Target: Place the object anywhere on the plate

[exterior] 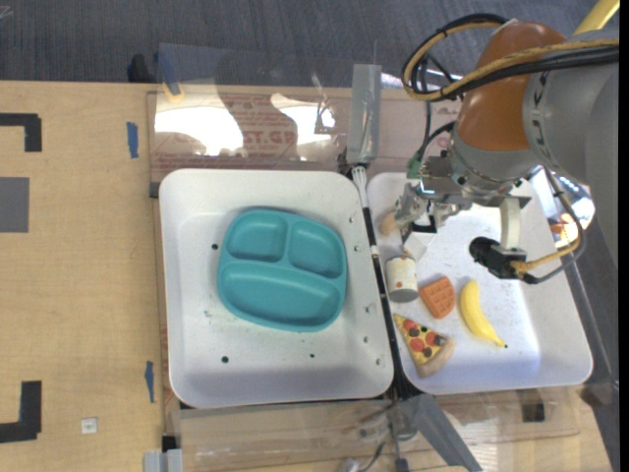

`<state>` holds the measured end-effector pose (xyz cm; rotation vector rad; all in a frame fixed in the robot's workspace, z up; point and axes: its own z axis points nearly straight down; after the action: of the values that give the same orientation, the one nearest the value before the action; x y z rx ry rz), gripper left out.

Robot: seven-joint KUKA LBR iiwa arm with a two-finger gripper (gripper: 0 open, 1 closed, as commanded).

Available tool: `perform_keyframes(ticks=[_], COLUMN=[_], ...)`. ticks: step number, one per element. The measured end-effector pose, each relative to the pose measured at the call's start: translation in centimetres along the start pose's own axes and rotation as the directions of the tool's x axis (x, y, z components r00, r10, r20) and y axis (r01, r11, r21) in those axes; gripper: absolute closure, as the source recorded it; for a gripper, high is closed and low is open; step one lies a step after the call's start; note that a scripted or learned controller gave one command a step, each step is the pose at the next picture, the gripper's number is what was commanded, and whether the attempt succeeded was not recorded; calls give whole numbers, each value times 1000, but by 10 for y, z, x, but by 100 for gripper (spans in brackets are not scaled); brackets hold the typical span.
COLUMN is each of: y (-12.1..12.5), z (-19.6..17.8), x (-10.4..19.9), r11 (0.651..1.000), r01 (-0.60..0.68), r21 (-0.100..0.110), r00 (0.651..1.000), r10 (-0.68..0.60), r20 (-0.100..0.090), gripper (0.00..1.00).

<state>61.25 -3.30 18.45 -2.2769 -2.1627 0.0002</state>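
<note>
My claw (418, 207) hangs by the right bin's (560, 362) left wall; the plate (283, 268) lies left, in the other bin. Claw's grip: I cannot tell.

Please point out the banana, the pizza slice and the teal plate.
banana (481, 313): camera view, middle of the yellow fruit.
pizza slice (423, 341): camera view, its topped centre.
teal plate (283, 296): camera view, floor of its large compartment.

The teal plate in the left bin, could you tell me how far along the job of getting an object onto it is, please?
Nothing looks done: the teal plate carries no object. The gripper hovers at the right bin's upper left. The pizza slice, banana, orange piece and white cylinder all lie there, so picking and placing remain.
</note>
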Motion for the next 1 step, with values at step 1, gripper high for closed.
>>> perform_keyframes(ticks=[1], y=[-18], z=[0], x=[89], r11=[1000], r01=[23], r21=[1], r00=[1000], r10=[-23], r20=[-2], gripper=[100])
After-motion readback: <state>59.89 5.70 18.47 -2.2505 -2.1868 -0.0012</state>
